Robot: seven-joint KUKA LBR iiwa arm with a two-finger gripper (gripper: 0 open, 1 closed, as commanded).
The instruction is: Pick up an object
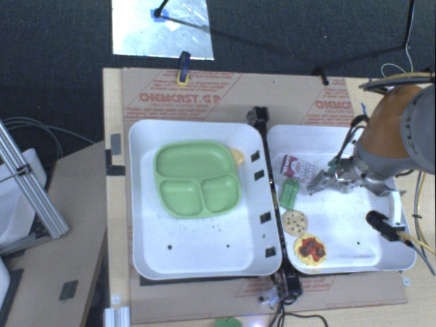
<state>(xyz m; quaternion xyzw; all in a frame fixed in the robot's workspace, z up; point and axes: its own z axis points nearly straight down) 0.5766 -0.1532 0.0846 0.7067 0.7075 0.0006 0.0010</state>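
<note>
Two white bins are seen side by side on the bench. In the left bin [146, 251], a green divided tray [197, 179] is laid near the far edge, and a small yellow thing [237, 157] is tucked just beside the tray's far right corner.

In the right bin [354, 251], four small things are lined up along the left wall. A red and white packet [294, 165] is placed nearest the far edge. A green stick [289, 194] is laid just below it. A round cookie [294, 221] is set next, and a little pizza [311, 249] is put at the near left corner.

The gripper [315, 182] is held low over the right bin, just beside the packet and the green stick. Its metal fingers [320, 178] are seen pointing left and spread a little, and nothing is pinched between them.
</note>
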